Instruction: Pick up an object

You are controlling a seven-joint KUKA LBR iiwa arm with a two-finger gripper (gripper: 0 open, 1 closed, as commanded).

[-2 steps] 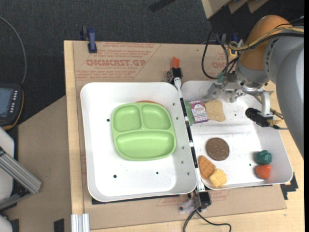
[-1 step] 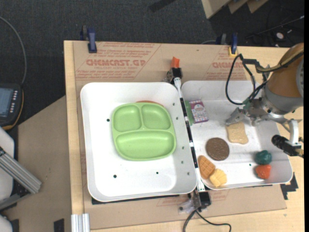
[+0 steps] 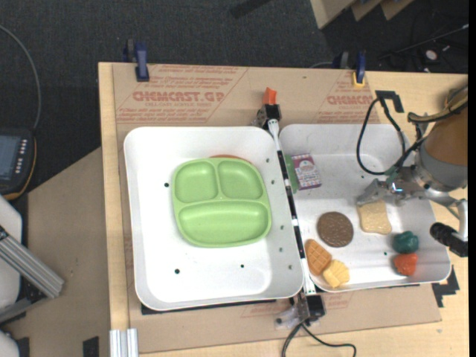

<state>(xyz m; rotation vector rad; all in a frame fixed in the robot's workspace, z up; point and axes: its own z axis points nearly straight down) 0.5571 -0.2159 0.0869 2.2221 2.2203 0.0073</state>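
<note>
The right bin holds several toy foods. A tan bread slice lies near its middle right, with a brown round cookie to its left. An orange waffle and a yellow piece lie at the bin's front left. A small purple packet sits at the back left. A dark green piece and a red piece lie at the front right. My gripper hangs low just behind the bread slice's far edge, reaching in from the right. Nothing is visibly held in it.
The left bin carries a green divided plate, with an orange-red thing peeking out behind it. A black cable loops over the right bin's back half. Clamps stand between the bins at the back.
</note>
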